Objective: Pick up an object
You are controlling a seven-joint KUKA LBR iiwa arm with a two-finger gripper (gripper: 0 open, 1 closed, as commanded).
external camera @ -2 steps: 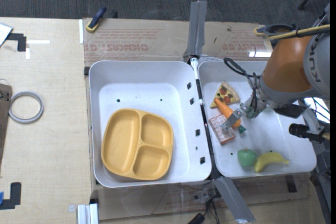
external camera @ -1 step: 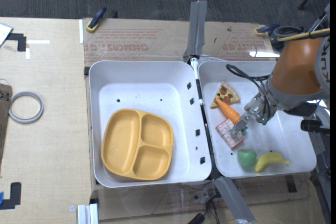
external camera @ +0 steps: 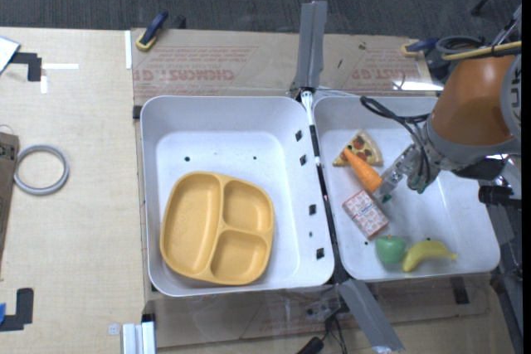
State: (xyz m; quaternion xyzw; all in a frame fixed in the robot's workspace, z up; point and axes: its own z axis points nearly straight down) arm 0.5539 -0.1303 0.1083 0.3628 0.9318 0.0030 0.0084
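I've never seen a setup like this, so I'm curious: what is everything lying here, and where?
Divided plastic plate: one, yellow, left bin.
Toy pizza slice: one, tan and red, right bin, far side.
Toy carrot: one, orange, beside the pizza slice.
Small patterned box: one, pink and white, right bin centre.
Round green toy fruit: one, right bin, near edge.
Toy banana: one, yellow, beside the green fruit.
Tape roll: one, grey, bench at left.
Shallow bins: two, white, side by side.
Gripper: one, grey, above the right bin by the carrot.

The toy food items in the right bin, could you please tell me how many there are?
5: a pizza slice at the top, a carrot just below it, a small box in the middle, and a green fruit touching a banana near the front wall. The arm may hide more.
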